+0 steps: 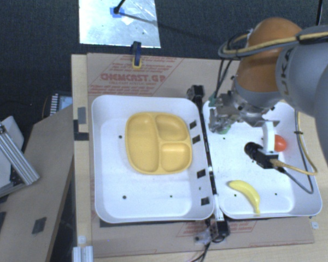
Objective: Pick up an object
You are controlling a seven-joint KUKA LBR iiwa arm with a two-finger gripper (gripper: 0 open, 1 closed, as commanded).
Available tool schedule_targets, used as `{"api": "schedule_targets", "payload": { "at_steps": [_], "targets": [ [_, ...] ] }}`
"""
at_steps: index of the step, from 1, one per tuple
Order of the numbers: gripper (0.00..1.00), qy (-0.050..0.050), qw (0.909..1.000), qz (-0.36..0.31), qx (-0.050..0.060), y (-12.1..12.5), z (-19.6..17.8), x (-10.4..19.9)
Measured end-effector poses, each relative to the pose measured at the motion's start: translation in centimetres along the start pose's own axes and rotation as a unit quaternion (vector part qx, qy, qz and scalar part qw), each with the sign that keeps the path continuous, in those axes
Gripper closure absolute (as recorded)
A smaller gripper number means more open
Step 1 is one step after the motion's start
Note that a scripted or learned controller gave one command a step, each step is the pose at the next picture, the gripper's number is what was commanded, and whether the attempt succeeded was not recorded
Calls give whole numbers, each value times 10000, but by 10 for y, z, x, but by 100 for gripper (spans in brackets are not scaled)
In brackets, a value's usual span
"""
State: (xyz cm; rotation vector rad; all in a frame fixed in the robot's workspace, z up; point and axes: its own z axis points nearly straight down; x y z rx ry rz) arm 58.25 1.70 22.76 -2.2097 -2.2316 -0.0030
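Two shallow white bins side by side on a brown cardboard sheet (136,75) printed with red lettering. Left bin (106,201) and right bin (295,203) meet along a dark seam fitted with small black clips. A yellow-and-black clamp (136,54) sits at the sheet's far edge. Beyond it, a silvery square panel (118,14) lies on dark carpet, a blue tab near its middle. At far left, a slanted aluminium frame rail (11,154) rests beside a tan side board (46,146).
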Motion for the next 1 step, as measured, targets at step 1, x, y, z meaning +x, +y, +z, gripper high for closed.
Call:
{"api": "schedule_targets", "payload": {
  "at_steps": [1],
  "targets": [
    [100,-4,10000,2,-5,11,11,54]
  ]
}}
